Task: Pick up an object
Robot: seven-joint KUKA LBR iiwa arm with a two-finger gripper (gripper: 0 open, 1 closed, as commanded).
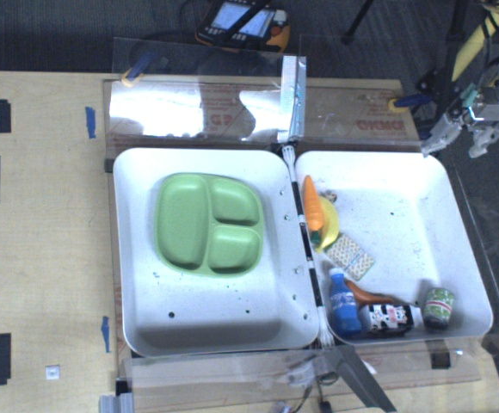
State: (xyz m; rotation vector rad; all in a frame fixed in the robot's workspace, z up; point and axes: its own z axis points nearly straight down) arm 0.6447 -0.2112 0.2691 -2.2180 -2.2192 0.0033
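Observation:
Along the right bin's point(421, 196) left wall lie an orange carrot point(311, 201) and a yellow piece point(326, 227), with a small patterned packet point(350, 257) just below them. At its near edge a blue bottle point(344, 310), an orange item point(367, 296), a black-and-white bottle point(388, 318) and a small green can point(439, 306) crowd together. A green divided plate point(207, 223) lies in the left bin point(138, 299). My gripper point(463, 132) hangs beyond the right bin's far right corner, away from every object, with nothing visibly in it.
A clear panel and a metal post point(292, 97) stand behind the bins. A handheld device point(241, 21) lies on the floor beyond. Cables and stands crowd the upper right. The wooden bench point(34, 231) spreads to the left.

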